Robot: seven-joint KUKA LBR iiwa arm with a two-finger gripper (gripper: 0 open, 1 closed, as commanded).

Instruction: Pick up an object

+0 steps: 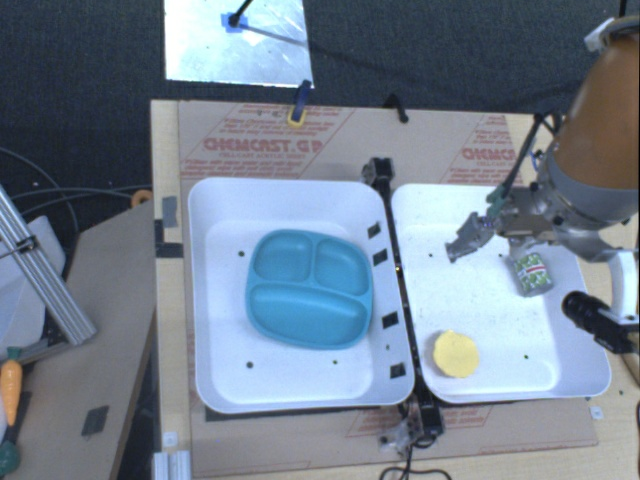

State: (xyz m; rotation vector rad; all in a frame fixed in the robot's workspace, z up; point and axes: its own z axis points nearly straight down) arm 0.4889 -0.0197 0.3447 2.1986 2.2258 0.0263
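My gripper hangs over the left-middle part of the right bin, its grey tip pointing down and left. A small green-and-white can lies to its right, partly under the wrist. Near the bin's front, a flat yellow round piece rests on the floor, well below the gripper. The left bin holds a blue divided plate. Nothing is visibly held by the gripper.
The black divider between the two bins runs just left of the gripper. A black fitting overhangs the right bin's right rim. Cardboard lies under both bins.
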